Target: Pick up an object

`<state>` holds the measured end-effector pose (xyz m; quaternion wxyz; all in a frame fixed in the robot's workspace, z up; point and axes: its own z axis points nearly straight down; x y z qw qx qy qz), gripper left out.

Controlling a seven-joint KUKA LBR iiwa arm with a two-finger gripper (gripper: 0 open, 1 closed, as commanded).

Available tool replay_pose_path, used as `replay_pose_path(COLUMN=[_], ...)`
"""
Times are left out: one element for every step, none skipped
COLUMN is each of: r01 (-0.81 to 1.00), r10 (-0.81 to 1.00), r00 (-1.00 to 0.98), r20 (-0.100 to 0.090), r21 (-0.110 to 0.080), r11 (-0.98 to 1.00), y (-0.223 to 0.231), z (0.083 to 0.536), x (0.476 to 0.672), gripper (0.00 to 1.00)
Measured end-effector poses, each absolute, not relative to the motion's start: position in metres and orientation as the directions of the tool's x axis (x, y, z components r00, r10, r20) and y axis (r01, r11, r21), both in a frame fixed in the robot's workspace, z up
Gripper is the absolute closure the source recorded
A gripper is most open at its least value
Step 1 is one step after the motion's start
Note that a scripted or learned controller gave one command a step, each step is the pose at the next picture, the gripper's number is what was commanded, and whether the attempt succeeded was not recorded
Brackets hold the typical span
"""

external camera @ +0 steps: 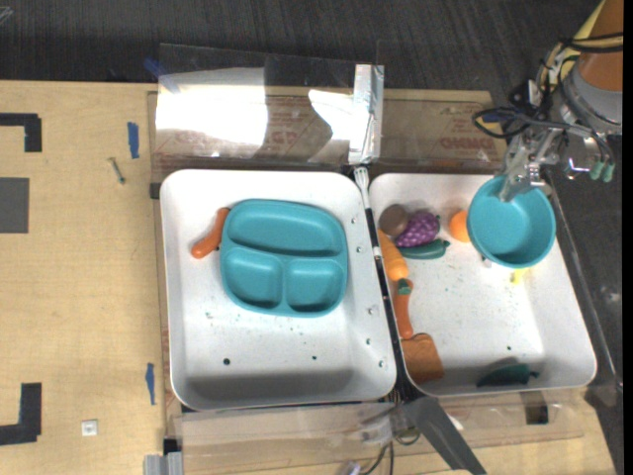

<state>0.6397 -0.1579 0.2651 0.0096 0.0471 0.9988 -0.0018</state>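
Observation:
A teal bowl (514, 231) hangs tilted over the back right part of the right bin (495, 315). My gripper (516, 181) comes in from the upper right and is shut on the bowl's far rim, one finger inside the bowl and one outside. The arm's orange band (603, 67) shows at the top right corner. A small yellow piece (515, 278) lies on the bin floor just below the bowl.
The right bin also holds purple grapes (419, 229), a brown piece (393, 218), an orange ball (459, 226), a carrot (397, 268), a brown slice (422, 356) and a dark green item (509, 372). In the left bin (198, 344) lie a teal divided plate (285, 255) and an orange sausage (208, 236).

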Motion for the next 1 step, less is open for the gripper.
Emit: replay_pose_path(r01=[0.018], r10=[0.018], r00=[-1.0], r20=[0.001], r21=[0.004], r11=[1.0], y=[-0.0822], z=[0.1929], x=[0.6039], gripper=[1.0])
